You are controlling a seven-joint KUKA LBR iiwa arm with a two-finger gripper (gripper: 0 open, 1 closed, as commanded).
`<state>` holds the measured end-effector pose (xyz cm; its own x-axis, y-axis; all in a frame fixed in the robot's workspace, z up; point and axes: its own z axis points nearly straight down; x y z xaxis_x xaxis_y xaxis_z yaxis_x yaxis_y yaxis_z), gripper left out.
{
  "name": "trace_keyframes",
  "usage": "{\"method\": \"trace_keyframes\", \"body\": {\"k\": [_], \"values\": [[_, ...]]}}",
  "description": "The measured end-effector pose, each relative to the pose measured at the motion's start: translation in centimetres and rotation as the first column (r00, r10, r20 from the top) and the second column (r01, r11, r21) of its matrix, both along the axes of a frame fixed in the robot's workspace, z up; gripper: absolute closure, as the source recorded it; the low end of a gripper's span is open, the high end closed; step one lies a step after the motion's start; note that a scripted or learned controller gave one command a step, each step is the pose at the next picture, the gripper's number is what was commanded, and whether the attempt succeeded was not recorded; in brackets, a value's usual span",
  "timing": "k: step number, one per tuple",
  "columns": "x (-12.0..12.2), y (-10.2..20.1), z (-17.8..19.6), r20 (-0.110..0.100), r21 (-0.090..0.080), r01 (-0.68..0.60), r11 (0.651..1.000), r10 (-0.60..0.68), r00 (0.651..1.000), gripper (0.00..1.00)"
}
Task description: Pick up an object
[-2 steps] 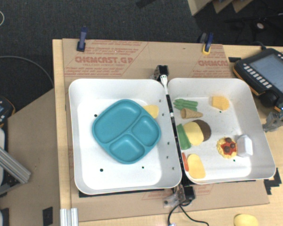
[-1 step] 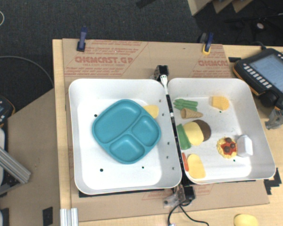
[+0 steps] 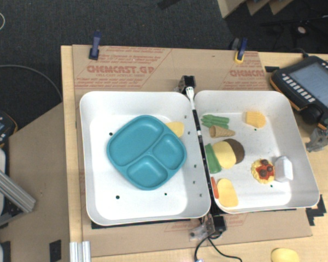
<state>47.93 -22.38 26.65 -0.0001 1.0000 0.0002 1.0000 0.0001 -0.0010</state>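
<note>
A small yellow toy wedge [image 3: 255, 119] lies alone near the back of the right bin [image 3: 295, 192], probably light, stiff and slippery plastic (best pinched across its short sides). Other toy foods [image 3: 225, 153] cluster nearby; a blue divided plate [image 3: 146, 152] fills the left bin [image 3: 93, 146].

My bench [image 3: 126, 64]: two white bins [image 3: 98, 201] side by side at centre, blue clamps [image 3: 94, 45] on far edge.
</note>
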Motion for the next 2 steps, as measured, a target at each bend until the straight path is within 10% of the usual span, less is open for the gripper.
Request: {"method": "trace_keyframes", "body": {"k": [2], "values": [[0.00, -0.01, 0.78, 0.000, 0.000, 0.000, 1.000, 0.000, 1.000, 1.00]]}}
